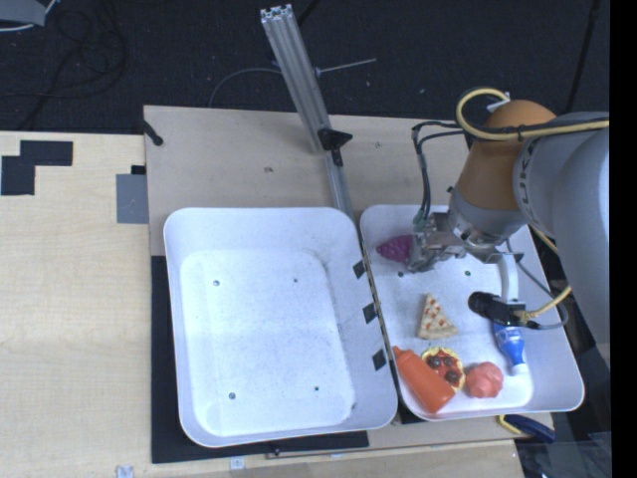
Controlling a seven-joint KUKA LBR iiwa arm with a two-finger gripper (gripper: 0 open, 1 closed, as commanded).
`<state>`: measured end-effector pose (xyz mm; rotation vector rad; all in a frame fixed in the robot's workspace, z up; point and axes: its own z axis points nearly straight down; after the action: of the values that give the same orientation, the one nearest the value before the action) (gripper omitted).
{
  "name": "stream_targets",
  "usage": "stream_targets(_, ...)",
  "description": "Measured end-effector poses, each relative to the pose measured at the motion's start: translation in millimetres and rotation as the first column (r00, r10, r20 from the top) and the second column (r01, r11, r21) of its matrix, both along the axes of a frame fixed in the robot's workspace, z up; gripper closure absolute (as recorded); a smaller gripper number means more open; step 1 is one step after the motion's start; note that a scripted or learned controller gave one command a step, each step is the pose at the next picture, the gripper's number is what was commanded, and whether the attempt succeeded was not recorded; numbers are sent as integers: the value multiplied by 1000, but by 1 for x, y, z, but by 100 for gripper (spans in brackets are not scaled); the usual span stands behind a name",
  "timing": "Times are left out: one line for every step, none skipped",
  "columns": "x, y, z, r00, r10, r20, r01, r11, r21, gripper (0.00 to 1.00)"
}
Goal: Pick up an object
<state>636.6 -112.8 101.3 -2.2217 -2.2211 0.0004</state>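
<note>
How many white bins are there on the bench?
2. The left bin lies beside the right bin, where the gripper reaches. No other seems hidden.

Light fell evenly from overhead on my feed, bright on the pale tabletop (70,297) and dim over the dark floor (149,48) at the top. The left bin (259,307) glared a little, its lower half whiter than its upper. Shadows were faint and soft. The picture was grainy and low in detail: the purple toy (396,249) read as a smudge, and the arm (567,197), nearest the camera, looked blurred.
</note>
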Motion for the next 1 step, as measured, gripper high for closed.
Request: stream_targets(-6, -1, 45, 1000, -1, 3, 1, 1000, 0, 100)
